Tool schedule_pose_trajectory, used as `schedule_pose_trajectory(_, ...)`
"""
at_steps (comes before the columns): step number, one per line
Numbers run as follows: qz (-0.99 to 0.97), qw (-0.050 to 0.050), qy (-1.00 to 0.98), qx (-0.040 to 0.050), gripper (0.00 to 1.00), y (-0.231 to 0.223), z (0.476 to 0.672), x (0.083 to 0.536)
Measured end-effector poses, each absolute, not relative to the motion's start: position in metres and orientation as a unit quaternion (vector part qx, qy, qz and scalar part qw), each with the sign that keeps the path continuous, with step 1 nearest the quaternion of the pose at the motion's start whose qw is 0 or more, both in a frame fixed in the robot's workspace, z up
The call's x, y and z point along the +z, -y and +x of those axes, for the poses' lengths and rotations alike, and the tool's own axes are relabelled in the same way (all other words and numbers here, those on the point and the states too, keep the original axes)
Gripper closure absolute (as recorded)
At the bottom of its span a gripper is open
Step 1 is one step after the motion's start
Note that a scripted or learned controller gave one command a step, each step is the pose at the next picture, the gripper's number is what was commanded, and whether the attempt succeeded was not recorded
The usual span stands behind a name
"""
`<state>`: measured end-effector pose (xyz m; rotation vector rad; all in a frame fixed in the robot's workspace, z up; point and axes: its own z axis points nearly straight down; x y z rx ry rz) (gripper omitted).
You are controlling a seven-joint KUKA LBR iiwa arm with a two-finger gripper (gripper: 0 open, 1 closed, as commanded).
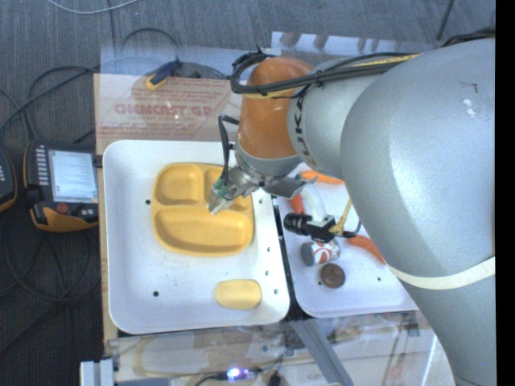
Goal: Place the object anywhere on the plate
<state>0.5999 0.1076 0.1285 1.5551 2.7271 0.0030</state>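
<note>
A small greenish object (219, 190) shows between the fingers of the two-finger gripper (220, 197), which is clamped on it just above the yellow plastic divided plate (197, 230) in the left white bin (129, 296). A clean finish likely means lowering a little before letting go, keeping over a compartment, not a ridge. The object looks pale and compact, its shape too small to make out.

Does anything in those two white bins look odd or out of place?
Nothing looks spilled or broken. The yellow compartment plate lies flat in the left bin, a pale yellow soap-like block beside it. The right bin holds small items jumbled together, too small to identify.
</note>
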Motion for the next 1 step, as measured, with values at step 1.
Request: schedule_pose_trajectory(1,0.496,-0.001,-0.869,-0.0011,0.0,-0.1068,0.5984,0.1255)
